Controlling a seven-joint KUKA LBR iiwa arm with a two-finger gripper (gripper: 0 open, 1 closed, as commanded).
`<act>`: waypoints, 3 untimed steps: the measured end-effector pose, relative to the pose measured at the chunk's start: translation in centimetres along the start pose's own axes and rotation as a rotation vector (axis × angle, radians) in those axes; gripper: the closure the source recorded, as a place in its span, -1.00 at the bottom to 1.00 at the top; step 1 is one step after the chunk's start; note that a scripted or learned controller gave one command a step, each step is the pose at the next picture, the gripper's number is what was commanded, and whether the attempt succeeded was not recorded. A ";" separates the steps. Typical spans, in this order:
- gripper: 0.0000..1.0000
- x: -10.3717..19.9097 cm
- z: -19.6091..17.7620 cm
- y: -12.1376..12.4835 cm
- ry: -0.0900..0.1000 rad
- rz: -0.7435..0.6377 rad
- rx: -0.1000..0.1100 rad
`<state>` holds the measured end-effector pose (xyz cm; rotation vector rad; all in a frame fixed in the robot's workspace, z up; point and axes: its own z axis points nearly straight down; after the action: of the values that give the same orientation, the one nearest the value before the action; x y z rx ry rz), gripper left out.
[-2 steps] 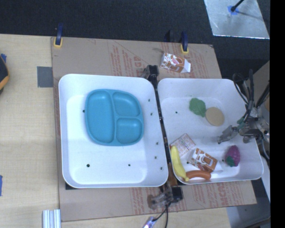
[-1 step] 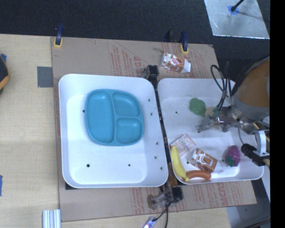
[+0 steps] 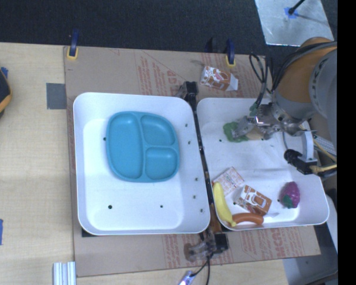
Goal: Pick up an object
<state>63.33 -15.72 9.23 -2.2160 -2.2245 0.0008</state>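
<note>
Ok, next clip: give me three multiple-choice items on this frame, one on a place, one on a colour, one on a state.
1. Where does the divided plate lie?
A. left bin
B. right bin
C. bare bench

2. What colour is the toy at the gripper?
A. red
B. green
C. blue

3. How does the banana sit?
A. upright
B. on the plate
C. flat along the right bin's left wall

Answers: 1 A, it fills the left bin's middle; 2 B, green beside the gripper; 3 C, it lies flat by the hot dog.
</note>
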 end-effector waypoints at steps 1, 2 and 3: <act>-1.00 4.9 0.0 2.3 0.000 -0.001 0.000; -1.00 5.3 0.0 2.3 -0.001 0.000 0.001; -1.00 5.3 0.0 2.3 -0.001 -0.002 0.001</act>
<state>65.63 -10.40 9.21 -2.2139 -2.2259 0.0030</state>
